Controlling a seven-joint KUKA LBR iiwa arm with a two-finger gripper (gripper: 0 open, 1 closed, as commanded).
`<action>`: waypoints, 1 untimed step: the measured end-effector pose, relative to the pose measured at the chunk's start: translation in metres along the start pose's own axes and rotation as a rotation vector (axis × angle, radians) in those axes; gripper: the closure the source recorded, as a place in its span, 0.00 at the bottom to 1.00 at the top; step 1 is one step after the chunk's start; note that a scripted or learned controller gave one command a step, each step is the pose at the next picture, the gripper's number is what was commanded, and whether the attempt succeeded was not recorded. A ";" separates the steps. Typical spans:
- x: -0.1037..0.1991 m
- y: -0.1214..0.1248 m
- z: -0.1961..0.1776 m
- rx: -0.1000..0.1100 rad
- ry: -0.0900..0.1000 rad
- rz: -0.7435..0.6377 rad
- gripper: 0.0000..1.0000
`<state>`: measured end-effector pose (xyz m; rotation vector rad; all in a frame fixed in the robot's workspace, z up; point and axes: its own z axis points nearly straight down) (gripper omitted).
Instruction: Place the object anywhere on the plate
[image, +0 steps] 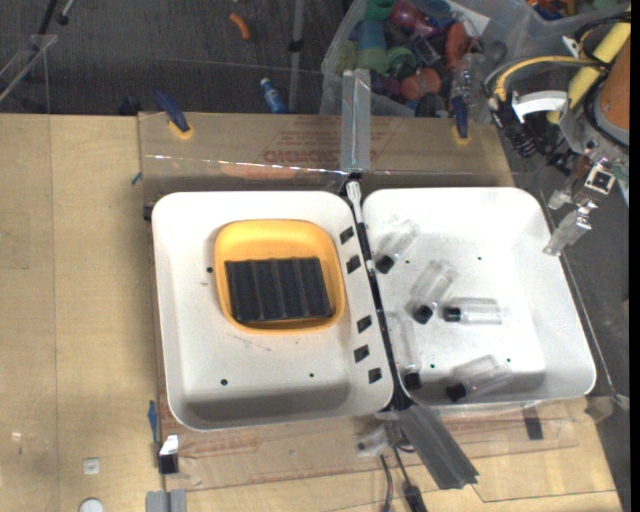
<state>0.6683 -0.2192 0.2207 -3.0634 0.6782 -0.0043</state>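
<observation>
A yellow plate (228, 247) with rounded corners lies in the left bin (185, 330). On the plate rests a black ribbed rectangular object (278, 289), lying flat and covering most of its middle. Several clear vials with black caps lie scattered in the right bin (520, 215), among them one near the middle (472, 314), one by the divider (394, 247) and one at the front (474, 378). My gripper (571, 216) hangs at the far right, above the right bin's outer rim, apart from every vial and far from the plate.
A row of black tabs (360, 295) runs along the divider between the bins. An upright metal post (352, 125) stands behind the bins. A box of coloured toys (420, 45) sits at the back, and cables (530, 95) hang near the arm.
</observation>
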 end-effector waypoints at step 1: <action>-0.005 -0.010 0.014 0.000 -0.001 -0.223 0.00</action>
